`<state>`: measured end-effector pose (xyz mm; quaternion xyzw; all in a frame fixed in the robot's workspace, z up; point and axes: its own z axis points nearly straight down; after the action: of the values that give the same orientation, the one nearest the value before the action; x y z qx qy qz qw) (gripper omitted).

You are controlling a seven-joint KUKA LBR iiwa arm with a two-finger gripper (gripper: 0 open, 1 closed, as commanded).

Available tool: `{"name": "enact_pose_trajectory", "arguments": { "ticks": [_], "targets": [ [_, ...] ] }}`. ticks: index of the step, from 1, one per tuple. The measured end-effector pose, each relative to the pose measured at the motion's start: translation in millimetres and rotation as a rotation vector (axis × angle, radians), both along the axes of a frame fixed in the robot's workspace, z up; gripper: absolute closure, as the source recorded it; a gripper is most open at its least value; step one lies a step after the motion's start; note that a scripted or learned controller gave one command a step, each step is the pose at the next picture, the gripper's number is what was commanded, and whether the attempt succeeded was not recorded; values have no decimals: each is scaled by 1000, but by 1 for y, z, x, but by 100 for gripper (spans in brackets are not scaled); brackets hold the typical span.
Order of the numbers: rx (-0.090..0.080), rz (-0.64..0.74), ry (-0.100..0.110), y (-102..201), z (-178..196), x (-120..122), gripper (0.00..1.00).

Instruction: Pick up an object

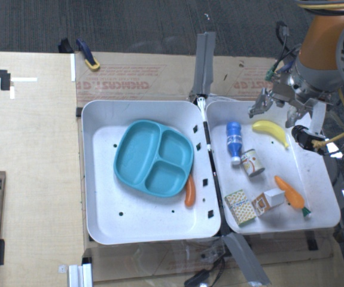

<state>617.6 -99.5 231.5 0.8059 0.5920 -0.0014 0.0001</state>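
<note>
We read mirrored red print, seemingly "CHEMCO", on the brown cardboard sheet point(142, 76) behind the two bins. In the right white plastic bin point(318, 220), a curved yellow banana point(271, 131) lies near the far edge, beside a blue bottle point(234, 140) and a small labelled can point(252, 162). The grey metal gripper point(277, 103) hovers over the far edge, fingers spread, holding nothing. A glossy blue compartment plate point(154, 158) sits mid left bin point(100, 220).

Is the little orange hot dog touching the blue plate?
Touching. In the camera view the hot dog lies right against the lower right rim of the blue plate, with no white bin floor showing between them.
</note>
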Motion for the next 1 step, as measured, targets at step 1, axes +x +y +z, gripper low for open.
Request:
{"name": "enact_pose_trajectory", "arguments": {
  "ticks": [1],
  "targets": [
    [0,76,0,9,-41,41,0]
  ]
}}
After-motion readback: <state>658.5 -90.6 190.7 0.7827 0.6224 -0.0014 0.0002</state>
